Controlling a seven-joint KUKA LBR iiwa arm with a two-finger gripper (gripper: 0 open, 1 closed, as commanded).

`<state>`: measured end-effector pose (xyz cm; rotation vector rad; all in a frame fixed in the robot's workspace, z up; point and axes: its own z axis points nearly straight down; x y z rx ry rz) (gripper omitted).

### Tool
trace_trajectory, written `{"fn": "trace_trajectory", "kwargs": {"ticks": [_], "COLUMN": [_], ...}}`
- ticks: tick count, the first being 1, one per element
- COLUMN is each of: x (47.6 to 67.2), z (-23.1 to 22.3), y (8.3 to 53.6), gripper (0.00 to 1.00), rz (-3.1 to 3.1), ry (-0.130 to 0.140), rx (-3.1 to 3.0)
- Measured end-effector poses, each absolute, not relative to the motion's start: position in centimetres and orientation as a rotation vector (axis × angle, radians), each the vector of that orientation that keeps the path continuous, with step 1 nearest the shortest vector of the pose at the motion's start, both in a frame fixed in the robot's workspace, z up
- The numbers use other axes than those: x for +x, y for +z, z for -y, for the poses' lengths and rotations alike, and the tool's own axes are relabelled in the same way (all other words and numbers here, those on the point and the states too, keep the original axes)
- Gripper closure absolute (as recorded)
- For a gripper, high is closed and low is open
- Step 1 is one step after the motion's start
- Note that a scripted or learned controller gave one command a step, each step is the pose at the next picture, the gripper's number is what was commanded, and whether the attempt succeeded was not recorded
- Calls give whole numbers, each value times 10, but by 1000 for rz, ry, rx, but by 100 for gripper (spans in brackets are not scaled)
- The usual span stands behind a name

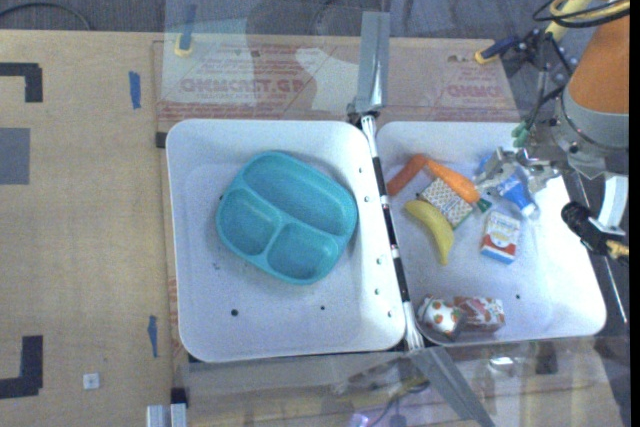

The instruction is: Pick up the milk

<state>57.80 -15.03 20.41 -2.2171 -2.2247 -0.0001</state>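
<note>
Nearest the camera, against the near wall of the right bin (590,315), lies a red-and-white packet (462,313) on its side. Farther in, toward the bin's middle, the milk (500,238) (a small white carton with red and blue print) stands apart from its neighbours, with bare bin floor on its near and right sides. To its left lies a banana (431,227), then a patterned packet (449,203) and an orange carrot (430,173) toward the bin's far-left corner. The left bin (190,315) carries a teal divided plate (287,215) near its centre.

Just beyond the milk, toward the far-right corner of the right bin, the gripper (515,170) hangs over a small blue object (516,197). Whether its fingers are spread or closed cannot be told from this angle. Nothing is seen held between them.

Step in hand, as judged: the approach; the milk is not yet grasped. The next move calls for shifting the gripper toward the near edge until it is centred over the carton, then descending with the fingers straddling it, clear of the blue object.
</note>
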Motion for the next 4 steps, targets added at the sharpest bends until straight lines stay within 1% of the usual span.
{"fn": "trace_trajectory", "kwargs": {"ticks": [1,2,3,4], "x": [568,561,513,511], "z": [141,201,140,156], "y": [115,96,97,139], "gripper": [0,0,0,0], "rz": [1846,1934,1674,1547], "ry": [1,-29,-32,2], "rx": [-2539,-2488,-2694,-2734]}}
